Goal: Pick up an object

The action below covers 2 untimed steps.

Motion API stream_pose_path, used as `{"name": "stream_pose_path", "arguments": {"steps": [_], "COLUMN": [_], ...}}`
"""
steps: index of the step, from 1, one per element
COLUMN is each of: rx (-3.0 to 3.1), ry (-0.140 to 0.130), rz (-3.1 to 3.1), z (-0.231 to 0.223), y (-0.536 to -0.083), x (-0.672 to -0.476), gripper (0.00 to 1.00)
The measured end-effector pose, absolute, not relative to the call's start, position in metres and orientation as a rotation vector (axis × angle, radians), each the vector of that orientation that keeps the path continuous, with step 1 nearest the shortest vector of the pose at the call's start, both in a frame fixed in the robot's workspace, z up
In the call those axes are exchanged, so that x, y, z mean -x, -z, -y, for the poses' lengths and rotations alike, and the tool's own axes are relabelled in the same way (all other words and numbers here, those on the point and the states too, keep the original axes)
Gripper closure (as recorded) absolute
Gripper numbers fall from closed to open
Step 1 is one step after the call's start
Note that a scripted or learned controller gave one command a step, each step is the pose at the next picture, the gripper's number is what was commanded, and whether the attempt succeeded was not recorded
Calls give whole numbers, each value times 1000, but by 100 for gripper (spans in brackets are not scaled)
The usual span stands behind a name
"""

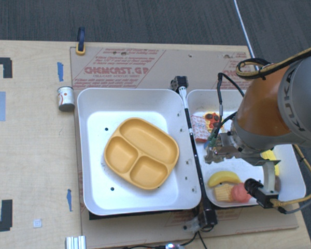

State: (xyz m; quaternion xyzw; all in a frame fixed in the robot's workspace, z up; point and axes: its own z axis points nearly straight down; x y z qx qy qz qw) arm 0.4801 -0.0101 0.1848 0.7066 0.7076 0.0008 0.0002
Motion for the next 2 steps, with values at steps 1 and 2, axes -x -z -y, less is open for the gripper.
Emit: {"name": "stream_pose_path", "arguments": {"steps": [1,2], "rx": [-2220,-2220], "ry": [0,-1], "rz": [-2220,-2220], "z": [74,74], "y": [-185,-185], "x": [-479,-480], "gripper": [100,0]}}
